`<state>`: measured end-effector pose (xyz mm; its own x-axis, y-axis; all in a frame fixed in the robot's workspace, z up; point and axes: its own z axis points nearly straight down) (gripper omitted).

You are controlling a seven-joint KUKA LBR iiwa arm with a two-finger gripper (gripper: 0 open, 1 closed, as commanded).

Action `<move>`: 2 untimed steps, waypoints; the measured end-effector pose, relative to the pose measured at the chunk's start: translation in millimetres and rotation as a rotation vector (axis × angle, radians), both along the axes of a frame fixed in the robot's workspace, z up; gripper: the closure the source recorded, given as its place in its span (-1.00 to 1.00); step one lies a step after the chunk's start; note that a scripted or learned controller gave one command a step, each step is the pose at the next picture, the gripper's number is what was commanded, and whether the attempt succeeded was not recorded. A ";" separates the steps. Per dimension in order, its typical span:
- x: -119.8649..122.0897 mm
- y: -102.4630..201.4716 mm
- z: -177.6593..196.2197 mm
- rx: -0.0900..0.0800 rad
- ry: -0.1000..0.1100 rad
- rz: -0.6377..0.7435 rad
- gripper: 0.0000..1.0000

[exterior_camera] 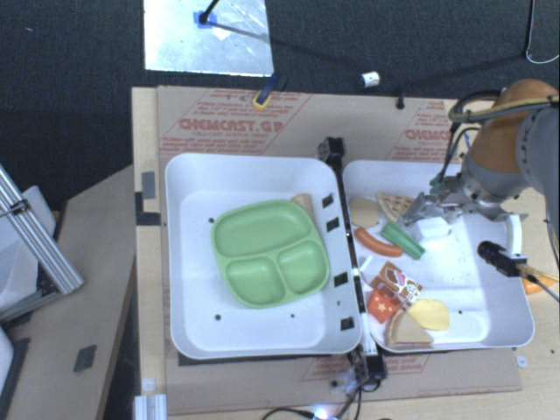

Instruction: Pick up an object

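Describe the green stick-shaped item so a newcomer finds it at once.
Start at the right bin, the one the arm reaches into. Near its left wall lies an orange-red sausage; the green stick lies just right of it, slanting the same way, below the gripper. It is that bin's only green piece.

arm (pixel 525 138) cut off at right edge; beige piece (pixel 303 203) half hidden behind green tray (pixel 267 252).

Bright, even overhead light, glare on the white bins (pixel 262 169), soft shadows, mild blur.
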<state>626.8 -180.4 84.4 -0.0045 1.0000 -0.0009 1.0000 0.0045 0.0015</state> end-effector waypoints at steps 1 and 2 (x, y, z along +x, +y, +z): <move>1.3 -0.1 12.2 -0.001 -0.004 0.002 1.00; -1.6 7.6 71.9 0.000 -0.005 0.000 1.00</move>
